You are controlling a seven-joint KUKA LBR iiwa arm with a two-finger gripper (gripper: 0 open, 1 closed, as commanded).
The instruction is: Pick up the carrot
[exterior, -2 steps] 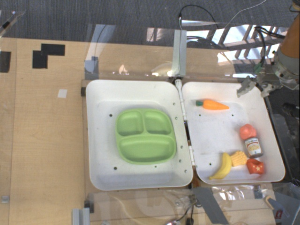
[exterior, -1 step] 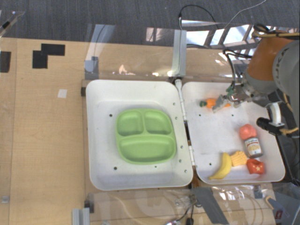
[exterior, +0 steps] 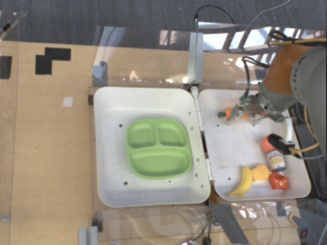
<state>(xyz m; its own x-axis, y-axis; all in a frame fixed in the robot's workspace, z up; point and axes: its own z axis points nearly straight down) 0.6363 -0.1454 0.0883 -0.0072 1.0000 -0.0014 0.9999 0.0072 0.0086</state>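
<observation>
Grey arm [exterior: 310, 78] with orange band [exterior: 278, 73], black cables [exterior: 247, 70].

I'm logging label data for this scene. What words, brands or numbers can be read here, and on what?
None can be read.
small jar in the right bin: has a label, too small and blurred to read.
green tray: no text.
bench: black marks, not letters.

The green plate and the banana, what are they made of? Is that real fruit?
The green plate looks like moulded plastic: one even colour, smooth rounded compartments, soft sheen. The banana is probably a plastic toy, uniformly yellow and unmarked, though the view is too coarse to be sure.
</observation>
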